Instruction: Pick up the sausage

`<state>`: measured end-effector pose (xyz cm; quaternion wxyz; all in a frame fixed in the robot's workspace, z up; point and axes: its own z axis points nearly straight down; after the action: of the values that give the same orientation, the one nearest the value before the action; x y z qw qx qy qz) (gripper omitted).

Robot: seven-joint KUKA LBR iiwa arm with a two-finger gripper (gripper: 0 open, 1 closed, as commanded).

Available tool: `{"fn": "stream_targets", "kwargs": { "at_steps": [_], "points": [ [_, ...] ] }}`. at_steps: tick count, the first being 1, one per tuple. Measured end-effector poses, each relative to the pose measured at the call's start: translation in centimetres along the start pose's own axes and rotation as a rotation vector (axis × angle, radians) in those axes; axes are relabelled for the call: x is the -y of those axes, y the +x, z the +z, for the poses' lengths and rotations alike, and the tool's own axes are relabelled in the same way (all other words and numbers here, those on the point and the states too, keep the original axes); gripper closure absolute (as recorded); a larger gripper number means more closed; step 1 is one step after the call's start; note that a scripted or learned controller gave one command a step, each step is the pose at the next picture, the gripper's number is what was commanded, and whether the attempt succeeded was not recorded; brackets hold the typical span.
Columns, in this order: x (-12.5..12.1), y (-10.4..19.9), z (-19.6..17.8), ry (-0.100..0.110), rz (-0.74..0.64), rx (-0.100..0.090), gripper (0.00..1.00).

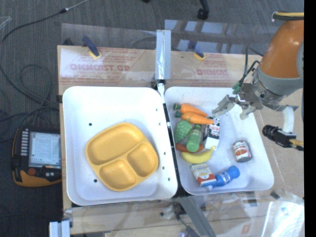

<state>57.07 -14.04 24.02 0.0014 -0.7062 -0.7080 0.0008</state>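
Observation:
The sausage (180, 146) is a short red-brown piece in the right bin (256, 132), largely covered by a green bottle (194, 138) and wedged between a green bumpy fruit (182, 130) and a banana (198, 156). My gripper (234, 108) hangs over the bin's upper right part, well to the right of and above the sausage. Its fingers (221, 105) are spread open with nothing between them.
Two carrots (193, 113) lie at the pile's top, next to a black-and-white bottle (213, 132). A small can (241, 151), a blue bottle (227, 174) and a carton (201, 172) sit in the bin's lower part. The left bin (79, 107) holds a yellow divided plate (122, 155).

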Motion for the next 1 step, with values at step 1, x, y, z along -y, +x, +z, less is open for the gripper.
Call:
{"fn": "stream_targets", "kwargs": {
  "at_steps": [1],
  "points": [
    [-2.45,-1.11,11.66,0.0,-0.059,0.001,0.0]
  ]
}}
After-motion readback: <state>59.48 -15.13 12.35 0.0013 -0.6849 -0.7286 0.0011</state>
